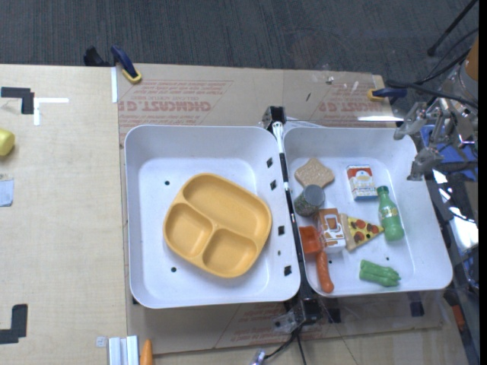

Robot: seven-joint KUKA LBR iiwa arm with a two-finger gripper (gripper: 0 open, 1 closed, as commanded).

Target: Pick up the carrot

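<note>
The carrot is a smooth orange stick that lies in the right bin, near its front left corner. Just beside it, further back, is a flat pizza slice; a glossy green bottle lies beyond the slice. The claw hangs over this bin's back right corner; how far it is open, I cannot tell. The left bin holds a yellow plate with three compartments. Mirrored printing on the cardboard behind the bins is not readable.
</note>
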